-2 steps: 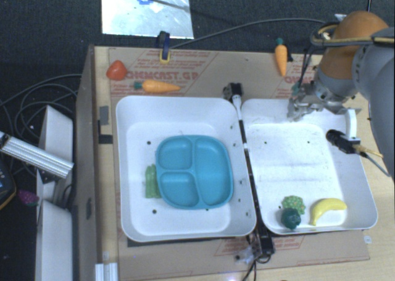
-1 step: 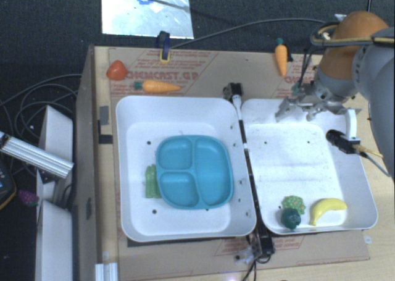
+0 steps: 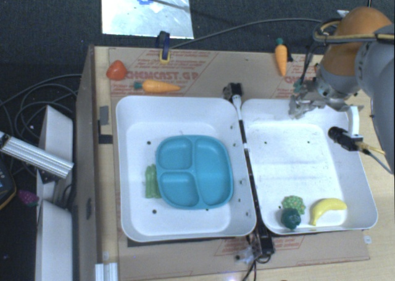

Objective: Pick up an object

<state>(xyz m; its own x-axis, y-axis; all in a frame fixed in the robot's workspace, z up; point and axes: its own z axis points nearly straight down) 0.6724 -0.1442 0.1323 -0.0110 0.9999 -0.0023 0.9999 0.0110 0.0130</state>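
In the right bin (image 3: 308, 150), near its front edge, lie a yellow banana (image 3: 327, 209), a light green broccoli-like piece (image 3: 294, 202) and a dark green round piece (image 3: 290, 218). My gripper (image 3: 299, 108) hangs over the back edge of this bin, far from those three things. Nothing shows beneath it. The left bin (image 3: 136, 125) holds a blue divided plate (image 3: 194, 171), and a green leafy piece (image 3: 151, 182) lies against the plate's left side.
Behind the bins, on the cardboard, lie an orange carrot (image 3: 160, 86), a red tomato-like thing (image 3: 116, 70) and a second carrot (image 3: 281, 57). A blue clamp (image 3: 163, 45) sits at the back edge. A black divider (image 3: 242, 138) runs between the bins.
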